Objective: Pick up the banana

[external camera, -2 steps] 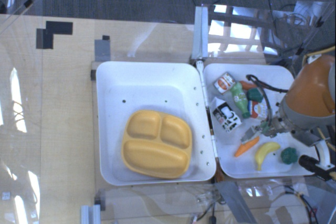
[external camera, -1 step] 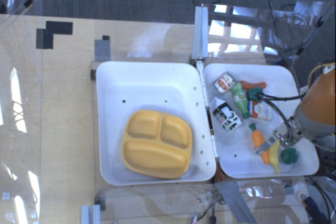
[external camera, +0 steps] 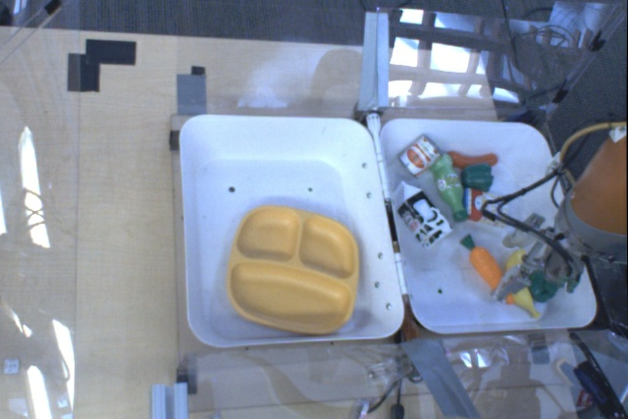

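Down at the front right corner of the right bin (external camera: 549,147), you see the banana (external camera: 526,301): a small yellow curved piece, partly covered by the gripper (external camera: 535,272) and the cables around it. You cannot tell how the gripper is set (dark wires and metal parts cross over it). Just to the banana's left lies a smooth orange carrot (external camera: 485,267). Farther back sit a round red-and-white can (external camera: 419,154), a green bottle (external camera: 449,185) and a black-and-white printed box (external camera: 424,216). Your left bin (external camera: 206,211) holds a glossy yellow divided tray (external camera: 293,268) with three rounded compartments. Both bins are shallow white plastic on a pale wooden table (external camera: 88,211). At the right edge, the arm's orange band (external camera: 599,191) is cut off.
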`<state>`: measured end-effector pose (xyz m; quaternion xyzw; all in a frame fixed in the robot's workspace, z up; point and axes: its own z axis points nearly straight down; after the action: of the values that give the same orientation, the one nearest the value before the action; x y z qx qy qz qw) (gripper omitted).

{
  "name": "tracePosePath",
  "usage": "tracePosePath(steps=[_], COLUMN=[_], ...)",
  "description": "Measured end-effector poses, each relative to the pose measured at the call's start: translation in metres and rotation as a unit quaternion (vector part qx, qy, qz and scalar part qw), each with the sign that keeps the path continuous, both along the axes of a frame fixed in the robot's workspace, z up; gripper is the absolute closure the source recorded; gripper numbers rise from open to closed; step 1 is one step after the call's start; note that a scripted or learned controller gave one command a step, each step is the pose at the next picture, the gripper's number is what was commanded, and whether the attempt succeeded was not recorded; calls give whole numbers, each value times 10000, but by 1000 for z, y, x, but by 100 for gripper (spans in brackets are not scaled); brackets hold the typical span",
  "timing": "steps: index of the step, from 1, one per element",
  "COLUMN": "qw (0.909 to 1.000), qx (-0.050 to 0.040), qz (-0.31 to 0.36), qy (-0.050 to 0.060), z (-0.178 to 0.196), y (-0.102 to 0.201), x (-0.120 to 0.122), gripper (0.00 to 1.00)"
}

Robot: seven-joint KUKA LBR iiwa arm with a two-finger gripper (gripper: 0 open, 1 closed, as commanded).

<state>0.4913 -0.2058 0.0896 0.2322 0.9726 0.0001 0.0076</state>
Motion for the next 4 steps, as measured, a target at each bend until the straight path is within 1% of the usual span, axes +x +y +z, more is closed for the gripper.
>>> tracePosePath(steps=[1, 2, 3, 4], qw=[9891, 9905, 9742, 9745], qx=[-7, -5, -32, -52], qz=[1471, 1372, 2256, 2241], qy=[18, 42, 10, -35], z=[104, 37, 0, 12], y=[67, 0, 0, 0], x=[48, 16, 0, 4], gripper=[0, 0, 0, 100])
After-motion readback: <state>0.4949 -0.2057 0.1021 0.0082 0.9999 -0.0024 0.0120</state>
